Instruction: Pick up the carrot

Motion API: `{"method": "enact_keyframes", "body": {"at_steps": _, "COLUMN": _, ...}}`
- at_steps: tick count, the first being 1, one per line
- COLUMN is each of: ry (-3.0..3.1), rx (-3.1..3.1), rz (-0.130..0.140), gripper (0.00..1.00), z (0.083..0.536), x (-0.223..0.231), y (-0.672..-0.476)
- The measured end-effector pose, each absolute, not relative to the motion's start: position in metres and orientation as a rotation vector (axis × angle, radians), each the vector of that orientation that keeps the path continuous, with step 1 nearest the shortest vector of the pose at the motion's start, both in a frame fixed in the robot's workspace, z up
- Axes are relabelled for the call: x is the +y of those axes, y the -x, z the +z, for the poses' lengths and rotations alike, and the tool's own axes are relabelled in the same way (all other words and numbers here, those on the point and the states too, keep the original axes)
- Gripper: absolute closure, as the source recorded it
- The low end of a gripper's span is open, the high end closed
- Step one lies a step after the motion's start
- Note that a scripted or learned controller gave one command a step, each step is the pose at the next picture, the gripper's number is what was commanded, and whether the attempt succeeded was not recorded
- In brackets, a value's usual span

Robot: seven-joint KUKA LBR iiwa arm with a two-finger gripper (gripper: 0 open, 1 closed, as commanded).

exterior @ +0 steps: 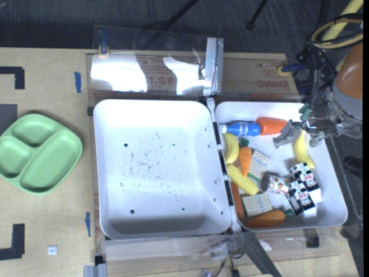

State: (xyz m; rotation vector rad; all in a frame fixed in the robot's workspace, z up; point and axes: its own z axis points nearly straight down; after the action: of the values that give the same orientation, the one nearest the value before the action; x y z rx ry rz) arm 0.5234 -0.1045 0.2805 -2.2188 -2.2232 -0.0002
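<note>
**Carrot lies in the right bin among the toy food**

Carrot (245,159) rests in the right bin (334,212), a short orange piece lying close to that bin's left wall, its narrow end pointing toward the bin's near edge. Touching the carrot on its left is a yellow banana (231,148); just past the carrot's far end lies a blue and white bottle (241,128), with an orange bottle-like piece (271,124) beside it along the bin's far wall. On the near side of the carrot a corn cob (243,181) slants across the bin floor, and a patterned cracker (259,162) sits against the carrot's right side. Nearer still are a second patterned square (257,203), a long orange vegetable (266,217) along the bin's near wall, and a cluster of black and white blocks (301,190) to the carrot's right.

The gripper (291,134) hangs over the right bin, well to the right of the carrot and near a second yellow banana (301,149). Its grey fingers look spread apart with nothing between them.

The left bin (155,160), well to the carrot's left, shows a bare white floor with faint scuffs. A green divided plate (37,153) sits on the bench beyond that bin.
</note>
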Motion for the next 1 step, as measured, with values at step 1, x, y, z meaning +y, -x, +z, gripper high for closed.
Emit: {"method": "enact_keyframes", "body": {"at_steps": 1, "ry": 2.034, "rx": -2.393, "rz": 0.000, "gripper": 0.00, "z": 0.1975, "x": -0.0853, "y": -0.5415}}
